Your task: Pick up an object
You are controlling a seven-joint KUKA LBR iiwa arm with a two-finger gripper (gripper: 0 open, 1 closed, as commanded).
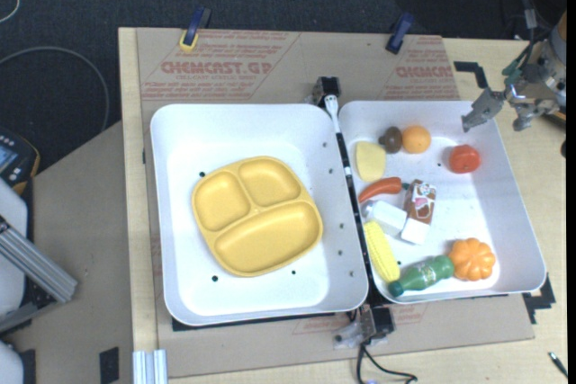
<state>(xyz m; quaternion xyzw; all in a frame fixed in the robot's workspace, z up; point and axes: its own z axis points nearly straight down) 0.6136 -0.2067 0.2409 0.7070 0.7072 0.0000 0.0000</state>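
Tomato is sat at the far right of the right bin, nothing grabbed yet. Claw is hung just beyond it, spread open and empty. Next, lowering over the tomato is probably needed.

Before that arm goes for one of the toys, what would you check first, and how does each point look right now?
1. Toys within the right bin: ok, all lie inside it.
2. Gripper free of load: ok, nothing shows between its fingers.
3. Gripper above a toy: not ok, it hovers over the bin's far right corner, beside the red tomato.
4. Tomato standing apart: ok.
5. Corn and green bottle: not ok, crowded together.
6. Fingers open enough: cannot tell.
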